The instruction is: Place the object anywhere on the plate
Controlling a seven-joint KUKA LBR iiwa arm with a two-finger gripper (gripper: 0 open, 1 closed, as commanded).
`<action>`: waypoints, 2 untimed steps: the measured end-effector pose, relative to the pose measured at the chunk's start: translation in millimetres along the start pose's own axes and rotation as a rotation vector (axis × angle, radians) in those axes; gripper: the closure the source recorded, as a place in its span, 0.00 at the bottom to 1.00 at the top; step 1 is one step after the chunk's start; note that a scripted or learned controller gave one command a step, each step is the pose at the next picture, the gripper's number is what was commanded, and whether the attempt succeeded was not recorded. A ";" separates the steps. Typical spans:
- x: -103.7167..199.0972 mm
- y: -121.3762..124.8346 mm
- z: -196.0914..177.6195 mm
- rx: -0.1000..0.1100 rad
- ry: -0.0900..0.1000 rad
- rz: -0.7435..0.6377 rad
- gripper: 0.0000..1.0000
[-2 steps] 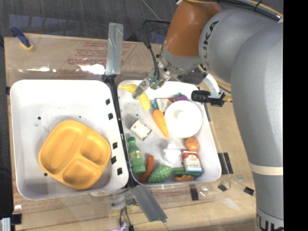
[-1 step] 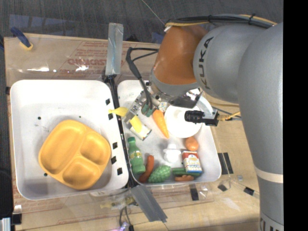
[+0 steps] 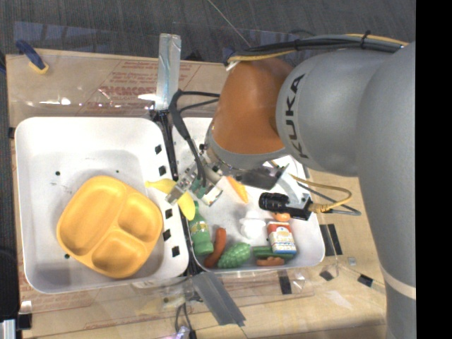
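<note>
One arm | gripper (image 3: 189,186) over the wall right of the yellow plate (image 3: 109,224) | shut on yellow banana-like piece (image 3: 176,195), partly hidden | risk: thin hold slips, dropping it short of the plate

Arm reaching in over the right bin (image 3: 311,256)

The grey arm (image 3: 353,83) comes in from the right, its orange band (image 3: 247,108) above that bin's far left corner. The pincer (image 3: 189,186) hangs low at the bin's left wall, wrist angled down and leftward; its tips are too cluttered to read.
</note>
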State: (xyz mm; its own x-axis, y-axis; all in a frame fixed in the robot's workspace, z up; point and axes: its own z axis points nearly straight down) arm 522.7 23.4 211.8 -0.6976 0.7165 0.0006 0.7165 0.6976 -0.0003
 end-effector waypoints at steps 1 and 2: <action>-0.4 -0.6 0.5 0.001 0.000 0.001 0.00; 45.3 -20.9 21.2 0.003 0.002 -0.012 0.00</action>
State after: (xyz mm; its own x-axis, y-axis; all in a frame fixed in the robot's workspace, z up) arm 476.0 41.3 190.6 -0.7063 0.7079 0.0024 0.7079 0.7063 -0.0031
